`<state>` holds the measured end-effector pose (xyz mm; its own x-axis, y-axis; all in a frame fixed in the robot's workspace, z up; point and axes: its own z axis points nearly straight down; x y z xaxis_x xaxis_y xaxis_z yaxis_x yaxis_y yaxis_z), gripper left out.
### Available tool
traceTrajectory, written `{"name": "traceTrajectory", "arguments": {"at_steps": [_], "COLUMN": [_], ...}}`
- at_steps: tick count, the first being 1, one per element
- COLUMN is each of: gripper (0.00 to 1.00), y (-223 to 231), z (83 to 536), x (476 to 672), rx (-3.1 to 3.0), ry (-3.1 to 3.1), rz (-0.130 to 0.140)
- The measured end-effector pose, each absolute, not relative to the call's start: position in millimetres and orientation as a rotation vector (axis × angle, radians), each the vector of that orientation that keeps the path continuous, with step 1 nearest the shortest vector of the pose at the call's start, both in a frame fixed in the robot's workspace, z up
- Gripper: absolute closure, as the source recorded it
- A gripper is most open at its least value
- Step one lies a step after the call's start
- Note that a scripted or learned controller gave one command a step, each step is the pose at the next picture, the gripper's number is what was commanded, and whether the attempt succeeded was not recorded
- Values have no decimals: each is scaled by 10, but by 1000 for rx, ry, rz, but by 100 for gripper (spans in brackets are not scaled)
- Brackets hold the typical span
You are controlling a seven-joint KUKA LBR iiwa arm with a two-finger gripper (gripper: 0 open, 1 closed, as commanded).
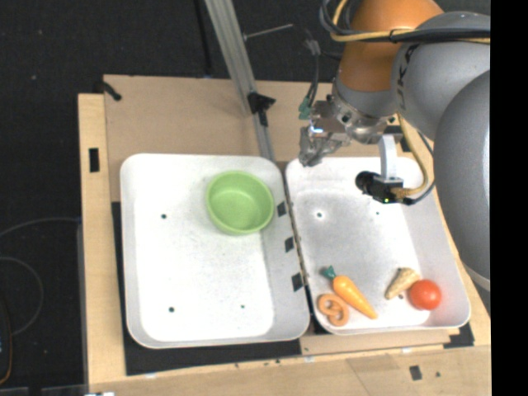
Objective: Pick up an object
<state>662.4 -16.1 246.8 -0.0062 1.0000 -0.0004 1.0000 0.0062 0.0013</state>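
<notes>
A carrot point(353, 295), a pretzel point(333, 308), a red tomato point(425, 294) and what looks like a tan bread wedge point(401, 282) lie near the right bin's point(346, 221) front edge; a green bowl point(239, 202) sits upright in the left bin point(165, 262).

Just 1 camera here, fixed up above the bench point(190, 118) and looking down at a slant, far side of the bench toward the top. It's back far enough to fit both white bins, the left bin point(148, 254) and the right bin point(363, 229), side by side. The arm point(445, 64) comes in from the right edge.
</notes>
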Motion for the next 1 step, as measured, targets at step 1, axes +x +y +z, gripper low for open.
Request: {"name": "traceTrajectory", "arguments": {"at_steps": [1], "gripper": [100], "y": [314], "z": [2376], "x": [6635], "rx": [2218], "ry": [2224], "rz": [-2]}}
